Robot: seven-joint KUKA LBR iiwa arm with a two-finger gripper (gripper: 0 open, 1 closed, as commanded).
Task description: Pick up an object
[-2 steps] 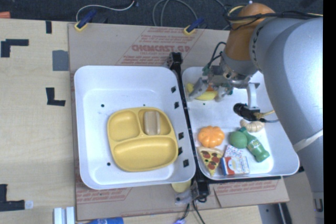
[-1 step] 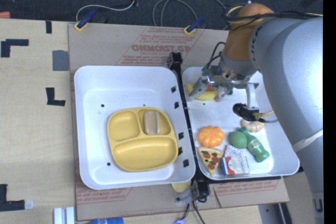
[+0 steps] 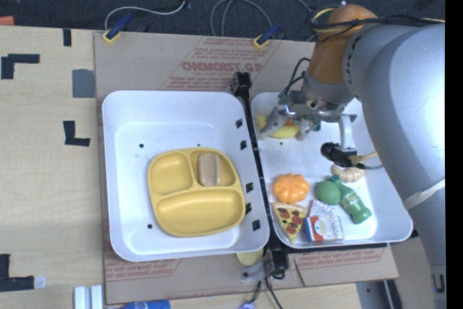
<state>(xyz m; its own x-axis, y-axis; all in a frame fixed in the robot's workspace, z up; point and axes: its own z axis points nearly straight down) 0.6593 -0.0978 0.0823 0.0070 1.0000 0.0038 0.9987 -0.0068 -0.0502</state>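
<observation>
Gripper (image 3: 289, 119) hung low at the far end of the right bin (image 3: 391, 224), w/ a smooth yellow object (image 3: 283, 132) just under it; couldn't tell if it was clamped or apart. Nearer in that glossy white bin lay a ribbed orange pumpkin (image 3: 291, 187), flat pizza slice (image 3: 289, 219), round green piece (image 3: 328, 192) & green bottle (image 3: 355, 204). Left bin (image 3: 130, 119) held a yellow plastic divided plate (image 3: 195, 210) w/ a tan oblong thing (image 3: 210, 168) in one section.

Plastic, cardboard and brushed grey metal

Both white bins (image 3: 119, 155) look like smooth, faintly glossy plastic; the yellow divided plate (image 3: 195, 199) is matt plastic. Brown cardboard sheet (image 3: 210, 69) lies rough and printed under them. Below the pincer (image 3: 289, 123), the orange pumpkin (image 3: 291, 188) shines waxy; the arm (image 3: 405, 98) has a satin metal sheen.
</observation>
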